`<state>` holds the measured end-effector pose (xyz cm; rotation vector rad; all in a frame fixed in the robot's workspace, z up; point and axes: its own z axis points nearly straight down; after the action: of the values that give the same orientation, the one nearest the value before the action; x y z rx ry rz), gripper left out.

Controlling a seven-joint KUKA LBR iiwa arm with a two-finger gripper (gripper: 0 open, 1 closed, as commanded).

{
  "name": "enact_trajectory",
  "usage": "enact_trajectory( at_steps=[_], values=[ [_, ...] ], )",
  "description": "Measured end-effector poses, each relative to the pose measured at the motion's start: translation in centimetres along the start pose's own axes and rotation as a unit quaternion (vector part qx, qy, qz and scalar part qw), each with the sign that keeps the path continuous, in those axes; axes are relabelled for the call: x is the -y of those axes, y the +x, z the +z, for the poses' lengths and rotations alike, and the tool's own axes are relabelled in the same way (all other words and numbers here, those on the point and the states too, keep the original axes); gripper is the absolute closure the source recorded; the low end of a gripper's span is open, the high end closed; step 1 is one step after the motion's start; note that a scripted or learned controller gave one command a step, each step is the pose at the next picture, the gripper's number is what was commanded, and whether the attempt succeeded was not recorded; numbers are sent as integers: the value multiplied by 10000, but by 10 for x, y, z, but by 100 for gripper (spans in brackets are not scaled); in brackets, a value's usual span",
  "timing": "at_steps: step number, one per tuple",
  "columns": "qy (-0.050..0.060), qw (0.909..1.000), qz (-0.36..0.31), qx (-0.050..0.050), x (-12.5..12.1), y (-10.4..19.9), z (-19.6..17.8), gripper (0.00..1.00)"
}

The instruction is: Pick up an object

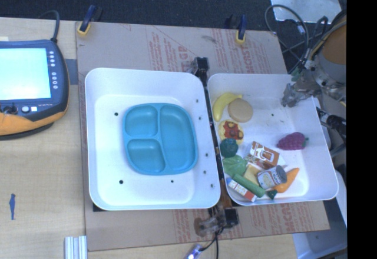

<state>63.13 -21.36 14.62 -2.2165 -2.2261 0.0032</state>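
Pincer (290, 98): right of frame, at upper right corner of right bin (306, 193); grip state cannot tell.
Objects: purple grapes (292, 141) mid-right; banana (220, 105), other toys at bin's left and bottom.
Left bin (100, 134): blue divided plate (159, 138).

A blue divided plastic plate (159, 138) lies in the left white bin (106, 187). The right white bin (321, 184) holds a purple toy grape bunch (292, 141) at right, with a yellow toy banana (221, 105) at its left wall.
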Motion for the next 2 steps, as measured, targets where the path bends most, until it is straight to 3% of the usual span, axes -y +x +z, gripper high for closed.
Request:
enact_trajectory(
  at_steps=[1, 2],
  values=[
    [-3, 10000, -1, -14, -26, 60, -47, 100],
    [22, 10000, 0, -7, 62, 116, -1, 100]
  ],
)
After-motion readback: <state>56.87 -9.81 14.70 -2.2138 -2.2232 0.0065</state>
